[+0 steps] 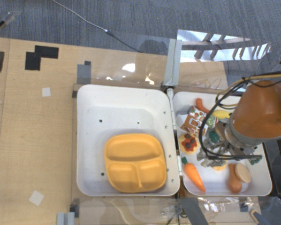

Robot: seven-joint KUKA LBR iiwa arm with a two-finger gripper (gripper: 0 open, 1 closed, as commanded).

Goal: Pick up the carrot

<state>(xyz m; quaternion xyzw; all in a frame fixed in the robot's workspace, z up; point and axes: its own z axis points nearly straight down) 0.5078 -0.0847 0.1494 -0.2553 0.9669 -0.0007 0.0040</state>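
Carrot lies in right bin, near its front-left corner, at about 8 o'clock from the hand, apart from it. Hand's opening: cannot tell; cables obscure it.

orange carrot with green tip, yellow divided plate, white bins, orange-banded arm

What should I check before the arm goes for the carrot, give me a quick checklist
1. Carrot in plain sight in the right bin, near its front left corner: ok.
2. Carrot's top unobstructed: ok.
3. Tool directly above carrot: not ok, it sits to the carrot's right, further back.
4. Tool fingers open: cannot tell.
5. Clutter near carrot: not ok, the pizza slice lies just behind it.
6. Yellow plate clear of the path, in the left bin: ok.
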